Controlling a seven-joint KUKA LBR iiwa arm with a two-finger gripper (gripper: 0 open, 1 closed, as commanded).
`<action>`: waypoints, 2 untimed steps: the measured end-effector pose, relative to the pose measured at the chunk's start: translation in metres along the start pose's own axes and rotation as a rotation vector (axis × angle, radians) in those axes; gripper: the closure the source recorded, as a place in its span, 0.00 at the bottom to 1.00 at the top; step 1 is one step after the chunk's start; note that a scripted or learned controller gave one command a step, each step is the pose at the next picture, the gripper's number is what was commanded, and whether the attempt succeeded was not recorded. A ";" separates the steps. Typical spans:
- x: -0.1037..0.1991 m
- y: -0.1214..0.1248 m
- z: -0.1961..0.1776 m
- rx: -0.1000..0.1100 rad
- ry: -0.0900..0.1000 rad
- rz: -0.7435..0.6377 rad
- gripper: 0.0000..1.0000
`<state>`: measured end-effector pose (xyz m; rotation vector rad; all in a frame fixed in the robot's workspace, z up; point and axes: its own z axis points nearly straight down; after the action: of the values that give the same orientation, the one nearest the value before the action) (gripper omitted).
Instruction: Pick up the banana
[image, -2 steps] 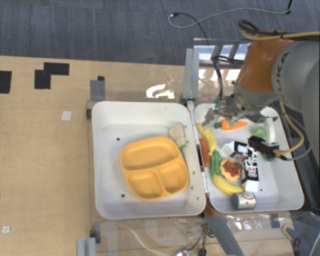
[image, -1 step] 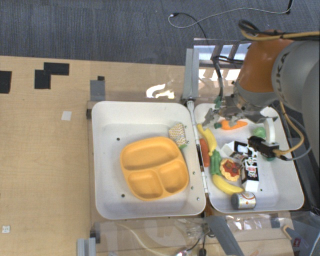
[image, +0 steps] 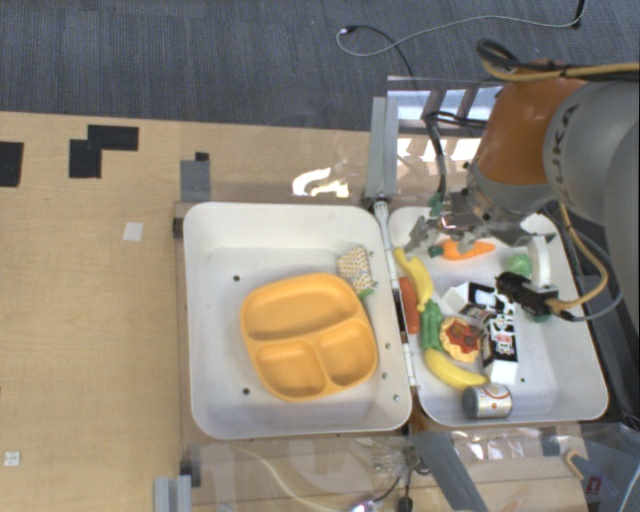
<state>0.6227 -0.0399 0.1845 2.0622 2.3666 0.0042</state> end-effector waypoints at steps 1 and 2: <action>-0.001 -0.041 0.000 0.000 0.000 -0.417 0.00; -0.001 -0.041 0.000 0.000 0.000 -0.418 0.00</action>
<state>0.5827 -0.0459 0.1841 1.5265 2.7426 0.0031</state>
